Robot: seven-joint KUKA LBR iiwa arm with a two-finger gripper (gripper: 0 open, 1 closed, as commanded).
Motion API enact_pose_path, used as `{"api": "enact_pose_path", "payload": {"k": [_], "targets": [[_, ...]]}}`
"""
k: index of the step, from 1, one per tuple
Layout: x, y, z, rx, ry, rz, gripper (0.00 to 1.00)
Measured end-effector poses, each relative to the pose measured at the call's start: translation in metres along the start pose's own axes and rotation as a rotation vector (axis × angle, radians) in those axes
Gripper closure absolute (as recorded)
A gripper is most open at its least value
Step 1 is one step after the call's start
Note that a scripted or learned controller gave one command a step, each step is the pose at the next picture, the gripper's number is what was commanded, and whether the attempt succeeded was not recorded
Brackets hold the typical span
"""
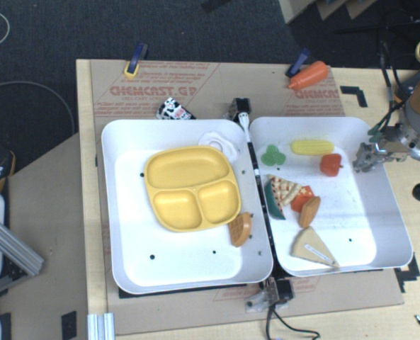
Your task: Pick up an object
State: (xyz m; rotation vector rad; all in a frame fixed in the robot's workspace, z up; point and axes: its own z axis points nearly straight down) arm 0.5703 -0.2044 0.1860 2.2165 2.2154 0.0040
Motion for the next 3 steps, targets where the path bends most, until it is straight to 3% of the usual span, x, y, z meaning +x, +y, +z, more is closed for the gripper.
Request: {"api": "enact_pose_path", "payload": {"k": [1,2,3], "targets": [[-0.001,0.002,-0.042,0.000,0.000,-0.001,1.00],[0.060,0.003,-0.039,0.009,0.007,-0.007,1.00],[0.106,0.015,-0.047,0.004,0.004,-0.006,1.00]]}}
